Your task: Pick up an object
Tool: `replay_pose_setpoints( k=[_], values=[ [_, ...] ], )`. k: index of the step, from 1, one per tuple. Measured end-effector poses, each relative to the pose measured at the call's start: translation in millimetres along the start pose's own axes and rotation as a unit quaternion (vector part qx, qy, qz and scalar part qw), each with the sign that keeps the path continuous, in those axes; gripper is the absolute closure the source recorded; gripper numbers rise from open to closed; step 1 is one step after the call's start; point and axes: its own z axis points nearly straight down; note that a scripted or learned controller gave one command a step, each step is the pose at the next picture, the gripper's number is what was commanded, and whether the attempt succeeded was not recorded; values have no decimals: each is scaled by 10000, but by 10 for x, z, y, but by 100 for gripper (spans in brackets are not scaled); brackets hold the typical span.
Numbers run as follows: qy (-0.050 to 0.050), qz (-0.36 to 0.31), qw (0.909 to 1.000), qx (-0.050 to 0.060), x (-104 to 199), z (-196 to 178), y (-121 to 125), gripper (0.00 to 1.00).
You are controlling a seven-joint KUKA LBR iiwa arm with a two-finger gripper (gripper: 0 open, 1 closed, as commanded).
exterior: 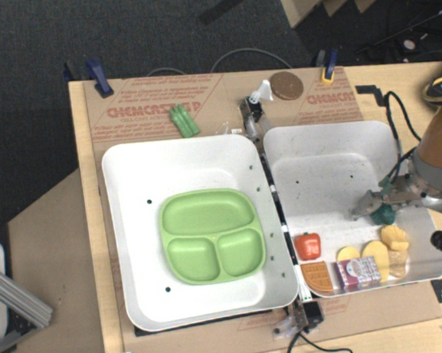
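Two shallow white bins sat side by side on the bench. The left bin (125,219) carried one green divided plate (211,236) with three compartments, lying near its middle. The right bin (318,148) carried a cluster of small toy foods along its front edge: one red tomato-like piece (308,245) near the front left corner, one orange waffle-like piece (317,276) just in front of it, one purple and white box (358,273) beside that, two yellow round pieces (364,251) touching each other behind the box, and one pale yellow lumpy piece (395,238) toward the front right corner.

The gripper (380,205) hung low over the right bin near its right edge, just behind the yellow pieces. One small teal object (384,214) showed at its tip; whether the fingers were spread or pinching it could not be told.

Beyond the bins' rear edge, on the cardboard, lay one green clip-like piece (185,121) and one brown disc (286,86)
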Motion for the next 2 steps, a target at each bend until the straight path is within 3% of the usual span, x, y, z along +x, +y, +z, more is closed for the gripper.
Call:
replay_pose_setpoints(
  k=[1, 2],
  values=[
    [-42, 10, 10000, -11, -34, -103, 3, 100],
    [-38, -25, 10000, -29, 562, 10, 568, 100]
  ],
)
